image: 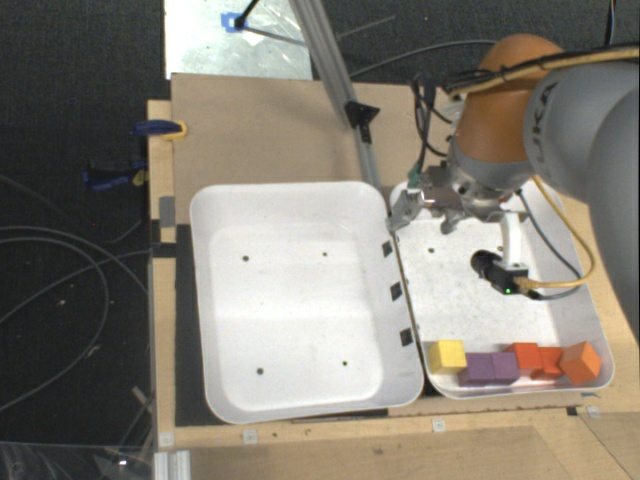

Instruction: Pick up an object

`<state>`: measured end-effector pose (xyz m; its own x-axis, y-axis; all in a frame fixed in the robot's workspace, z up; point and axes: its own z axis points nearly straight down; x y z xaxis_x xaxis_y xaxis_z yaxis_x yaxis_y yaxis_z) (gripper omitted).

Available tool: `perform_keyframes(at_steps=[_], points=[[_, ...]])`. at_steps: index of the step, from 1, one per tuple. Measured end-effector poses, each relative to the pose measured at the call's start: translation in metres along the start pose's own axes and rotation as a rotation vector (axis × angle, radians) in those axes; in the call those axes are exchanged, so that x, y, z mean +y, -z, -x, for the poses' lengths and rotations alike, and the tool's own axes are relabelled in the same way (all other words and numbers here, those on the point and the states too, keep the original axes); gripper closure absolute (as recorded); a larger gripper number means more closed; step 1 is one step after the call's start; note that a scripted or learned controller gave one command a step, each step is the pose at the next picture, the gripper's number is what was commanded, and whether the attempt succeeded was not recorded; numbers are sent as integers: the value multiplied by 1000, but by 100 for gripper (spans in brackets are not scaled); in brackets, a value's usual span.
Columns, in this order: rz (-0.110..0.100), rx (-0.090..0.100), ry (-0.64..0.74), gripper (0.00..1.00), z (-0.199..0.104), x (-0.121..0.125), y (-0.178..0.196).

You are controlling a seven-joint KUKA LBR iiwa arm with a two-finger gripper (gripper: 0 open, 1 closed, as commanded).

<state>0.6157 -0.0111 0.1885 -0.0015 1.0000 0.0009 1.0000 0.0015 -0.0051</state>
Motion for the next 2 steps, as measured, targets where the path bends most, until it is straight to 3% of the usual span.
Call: perform_keyframes(at_steps=[1, 2], points=[[4, 3, 12, 0, -85, -21, 1], [9, -2, -5, 0, -35, -40, 38]])
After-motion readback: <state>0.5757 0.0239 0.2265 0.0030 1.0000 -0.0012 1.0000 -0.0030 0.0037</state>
